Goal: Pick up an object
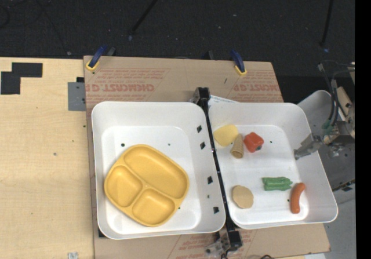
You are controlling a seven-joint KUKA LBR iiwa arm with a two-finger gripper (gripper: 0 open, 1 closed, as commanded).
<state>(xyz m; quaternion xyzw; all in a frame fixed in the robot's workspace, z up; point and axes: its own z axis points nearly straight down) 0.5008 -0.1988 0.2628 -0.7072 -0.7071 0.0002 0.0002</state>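
The right bin [313, 205] holds several toy foods. A yellow lemon-like piece [226, 134] lies at its upper left, with a tan cone [237, 146] and a red pepper [253, 142] just beside it. Lower down are a tan round piece [243, 197], a green pod [276, 183] and an orange-red sausage [296, 198]. My gripper [306, 150] sits low over the bin's right rim, right of the red pepper and above the sausage. It touches none of the foods.
The left bin [104, 119] holds a yellow divided plate [146, 185]. A black divider [210, 153] runs between the bins. Both bins rest on cardboard [174, 81] held by blue and yellow clamps. Cables and grey arm parts [333, 119] crowd the right edge.
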